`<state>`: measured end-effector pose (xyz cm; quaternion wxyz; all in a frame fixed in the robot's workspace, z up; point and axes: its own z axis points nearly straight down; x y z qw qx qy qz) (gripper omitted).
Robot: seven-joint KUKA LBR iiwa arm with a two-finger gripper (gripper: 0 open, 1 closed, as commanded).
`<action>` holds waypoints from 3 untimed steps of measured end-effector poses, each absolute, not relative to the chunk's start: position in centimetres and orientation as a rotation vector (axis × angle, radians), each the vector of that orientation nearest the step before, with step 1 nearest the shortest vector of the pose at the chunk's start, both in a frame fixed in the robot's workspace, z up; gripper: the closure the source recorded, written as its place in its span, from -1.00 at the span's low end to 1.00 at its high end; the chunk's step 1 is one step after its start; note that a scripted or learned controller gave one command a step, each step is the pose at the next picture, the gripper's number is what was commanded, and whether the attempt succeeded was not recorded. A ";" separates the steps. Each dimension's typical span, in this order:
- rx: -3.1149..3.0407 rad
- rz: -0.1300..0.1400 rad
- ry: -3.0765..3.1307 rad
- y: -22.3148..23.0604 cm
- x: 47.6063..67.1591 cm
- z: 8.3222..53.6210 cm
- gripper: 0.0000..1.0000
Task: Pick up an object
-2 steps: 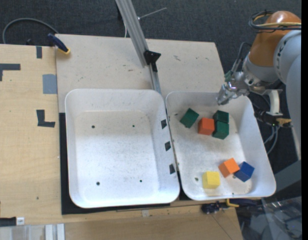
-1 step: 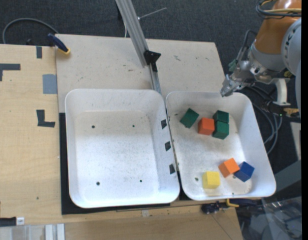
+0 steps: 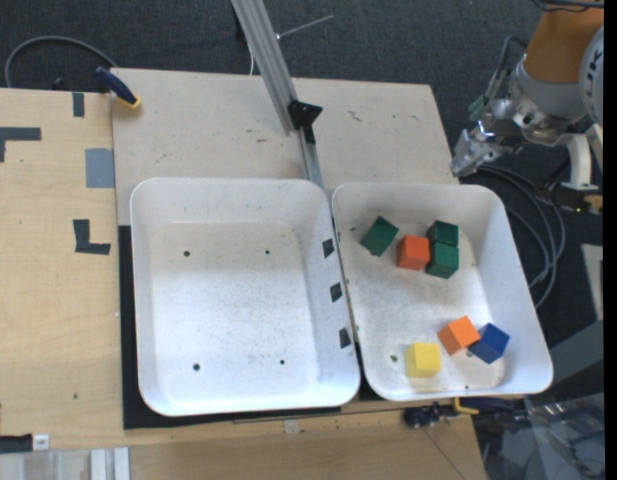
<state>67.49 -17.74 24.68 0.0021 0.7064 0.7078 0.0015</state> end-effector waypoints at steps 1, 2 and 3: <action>2.215 0.002 2.231 -11.4 66.9 25.0 1.00; 2.216 -0.001 2.232 -5.1 66.1 24.1 1.00; 2.215 -0.001 2.233 1.1 66.0 24.0 1.00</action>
